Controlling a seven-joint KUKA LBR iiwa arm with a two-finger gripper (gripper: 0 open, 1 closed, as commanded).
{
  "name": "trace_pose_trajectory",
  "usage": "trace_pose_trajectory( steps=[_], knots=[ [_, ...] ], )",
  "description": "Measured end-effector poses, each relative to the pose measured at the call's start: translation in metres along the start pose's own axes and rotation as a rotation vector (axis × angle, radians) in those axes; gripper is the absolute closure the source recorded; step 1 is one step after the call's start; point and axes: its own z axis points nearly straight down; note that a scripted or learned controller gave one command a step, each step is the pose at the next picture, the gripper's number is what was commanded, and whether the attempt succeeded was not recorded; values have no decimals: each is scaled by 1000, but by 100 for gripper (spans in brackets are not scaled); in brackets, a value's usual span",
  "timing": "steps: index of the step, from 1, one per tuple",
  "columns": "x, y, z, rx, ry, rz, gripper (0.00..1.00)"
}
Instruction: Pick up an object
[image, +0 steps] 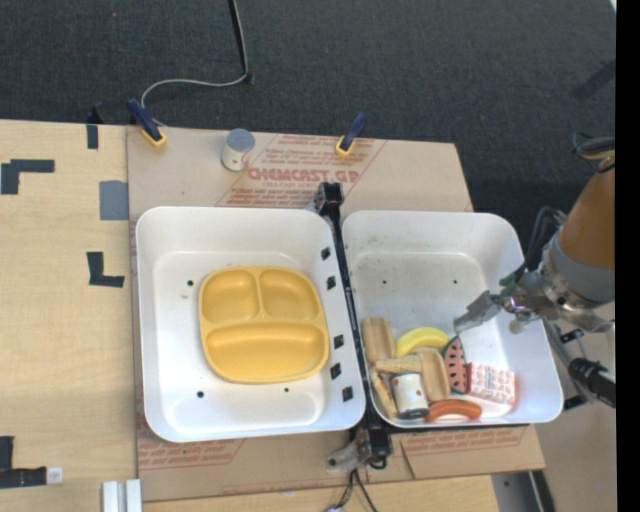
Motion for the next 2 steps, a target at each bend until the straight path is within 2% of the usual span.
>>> trace_pose_trajectory(
  steps=[1,2],
  knots=[
    [43,1,116,-5,0,1,0],
    [45,2,105,-4,3,-1,100]
  ],
)
